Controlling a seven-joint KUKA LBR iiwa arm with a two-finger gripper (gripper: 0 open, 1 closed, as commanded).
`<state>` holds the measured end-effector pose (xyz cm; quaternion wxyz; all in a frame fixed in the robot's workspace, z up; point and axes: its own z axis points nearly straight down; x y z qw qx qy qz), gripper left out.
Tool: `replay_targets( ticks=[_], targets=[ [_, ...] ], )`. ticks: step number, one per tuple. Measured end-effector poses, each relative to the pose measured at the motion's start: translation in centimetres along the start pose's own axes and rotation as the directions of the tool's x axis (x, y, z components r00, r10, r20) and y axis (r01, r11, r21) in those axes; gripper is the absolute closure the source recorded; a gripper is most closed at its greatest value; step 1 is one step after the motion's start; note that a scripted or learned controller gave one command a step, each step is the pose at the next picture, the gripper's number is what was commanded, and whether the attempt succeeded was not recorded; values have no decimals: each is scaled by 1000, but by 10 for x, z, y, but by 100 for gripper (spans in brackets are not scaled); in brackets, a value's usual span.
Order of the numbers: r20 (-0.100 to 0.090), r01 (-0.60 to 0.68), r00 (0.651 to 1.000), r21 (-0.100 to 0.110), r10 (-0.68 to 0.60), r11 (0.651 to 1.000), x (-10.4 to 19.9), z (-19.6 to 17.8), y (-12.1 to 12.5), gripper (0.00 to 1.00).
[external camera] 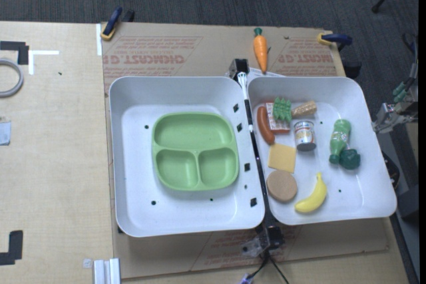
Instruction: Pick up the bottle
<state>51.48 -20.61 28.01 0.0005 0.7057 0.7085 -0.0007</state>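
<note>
Two white bins sat side by side on a cardboard sheet (153,50) laid over the desk (46,163).

Left bin (126,163): held one green divided plate (196,151), three compartments, lying flat approx. centre of bin.

Right bin (363,193): held the task item plus other play-food pcs.
- Green bottle (339,137) lay at approx. 3 o'clock of the bin's centre, near the right wall, cap end toward 12 o'clock. Not lifted; resting on bin floor.
- Broccoli (349,158) directly at the bottle's 6 o'clock, touching or just beside it; cannot tell which.
- Small can (305,134) at the bottle's 9 o'clock, near but apart, upright.
- Banana (312,195) at 6 o'clock of bin centre.
- Round brown cookie (282,186) at 7 o'clock, just beside the banana.
- Yellow cheese slice (282,157) just above the cookie.
- Hot dog (265,125) along the left wall, at 10 o'clock.
- Green leafy pc. (282,108) and a tan bread pc. (304,109) at 12 o'clock, side by side.

Outside bins: toy carrot (259,50) on the cardboard at 12 o'clock of the bins' junction. Blue clamps at the cardboard's top corners, left (112,23) and right (336,40).

Gripper (393,115): part of the assy. was visible at the frame's 3 o'clock edge, outside the right bin, well apart from the bottle. Open/closed state: cannot tell. Nothing seen held.
</note>
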Motion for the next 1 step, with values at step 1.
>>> replay_targets(
  ticks=[1],
  targets=[
    [-1,368,930,0,-368,930,49,68,-20,100]
  ],
)
